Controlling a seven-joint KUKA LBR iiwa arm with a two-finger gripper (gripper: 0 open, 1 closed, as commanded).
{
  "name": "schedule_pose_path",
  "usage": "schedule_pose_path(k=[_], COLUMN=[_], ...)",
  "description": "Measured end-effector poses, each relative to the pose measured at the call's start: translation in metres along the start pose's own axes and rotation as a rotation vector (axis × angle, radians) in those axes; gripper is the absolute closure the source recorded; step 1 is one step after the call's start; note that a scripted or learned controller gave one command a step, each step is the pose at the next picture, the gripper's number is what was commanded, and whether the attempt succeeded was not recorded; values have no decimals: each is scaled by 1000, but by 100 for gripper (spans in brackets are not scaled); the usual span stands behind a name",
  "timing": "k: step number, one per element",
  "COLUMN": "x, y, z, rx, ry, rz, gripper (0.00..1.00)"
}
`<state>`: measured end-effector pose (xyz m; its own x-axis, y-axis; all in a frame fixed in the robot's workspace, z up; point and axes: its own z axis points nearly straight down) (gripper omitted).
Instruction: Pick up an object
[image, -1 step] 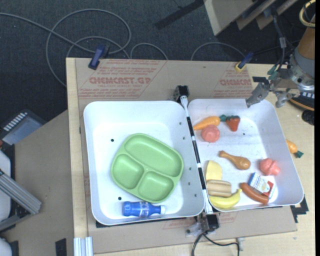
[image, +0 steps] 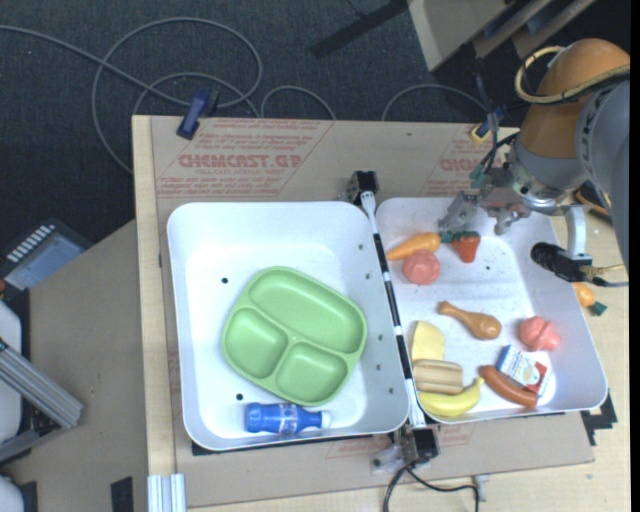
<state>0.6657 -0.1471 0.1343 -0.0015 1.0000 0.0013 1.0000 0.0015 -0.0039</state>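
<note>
gripper (image: 478, 213): over the far end of the right bin (image: 560, 395), fingers spread apart | strawberry (image: 466, 245): small, red with green top, just below the fingers, not gripped, beside the carrot (image: 414, 244) | green plate (image: 293, 335): in the left bin (image: 195, 300)

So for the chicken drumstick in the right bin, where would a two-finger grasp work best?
Across the thin bone end of the drumstick, coming straight down from above. It lies flat, slanting from upper left to its bulbous lower-right end, with bare bin floor around the narrow shaft for the fingers.
</note>
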Motion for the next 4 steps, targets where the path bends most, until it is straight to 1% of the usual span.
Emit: schedule_pose_path(k=[1, 2, 3, 4], x=[-10, -10, 60, 60], y=[3, 5, -36, -37], z=[44, 31, -51, -50], rx=[-12, -16, -5, -3], ry=[-7, -9, 0, -1], rz=[3, 1, 0, 1], gripper=[0, 100, 100, 0])
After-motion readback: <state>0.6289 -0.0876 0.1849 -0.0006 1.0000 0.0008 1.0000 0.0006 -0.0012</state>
